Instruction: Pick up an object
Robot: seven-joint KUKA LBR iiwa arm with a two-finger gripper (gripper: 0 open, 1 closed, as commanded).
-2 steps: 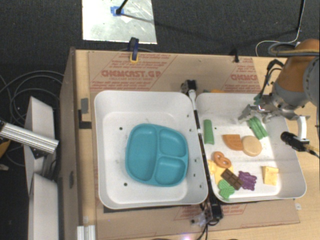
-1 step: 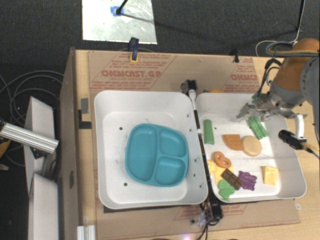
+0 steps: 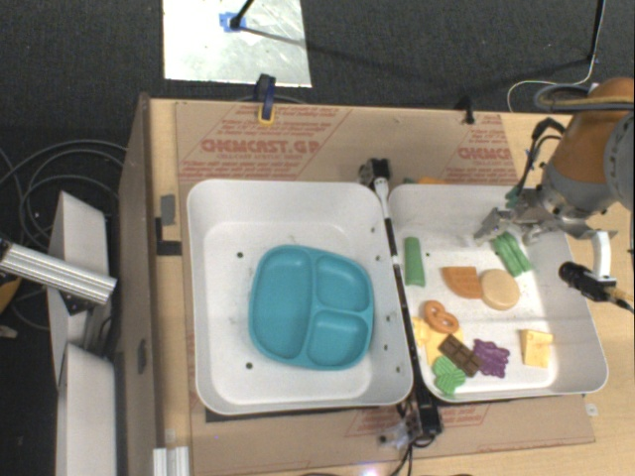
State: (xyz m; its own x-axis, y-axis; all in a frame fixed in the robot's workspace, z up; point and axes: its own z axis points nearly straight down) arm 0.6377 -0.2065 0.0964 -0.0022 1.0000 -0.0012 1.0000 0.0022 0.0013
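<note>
camera view: spread, released fingers straddle the green bean pod's upper end, right bin.

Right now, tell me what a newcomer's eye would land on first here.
The teal divided plate fills the left bin. A jumble of toy food crowds the right bin, including a purple grape bunch. The end effector sits over a green piece at that bin's far side.
</note>
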